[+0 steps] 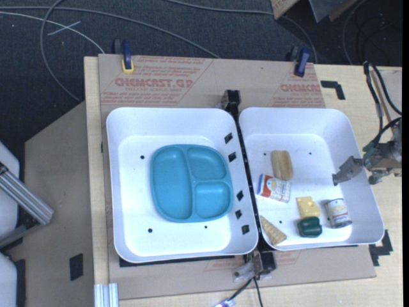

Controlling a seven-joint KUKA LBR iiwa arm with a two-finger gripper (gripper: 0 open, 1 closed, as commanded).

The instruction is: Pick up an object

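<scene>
Can (337, 212) nearest: sits at 4 o'clock in right bin (348, 128), near green block (310, 227). Hand (350, 170) at 3 o'clock rim, spread unclear. Best lowered squarely, clear of rim.

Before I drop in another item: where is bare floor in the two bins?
Right bin: free across its far half, beyond the bread piece. Crowded near its front rim around the can. Left bin: only narrow margins around the blue tray.
</scene>
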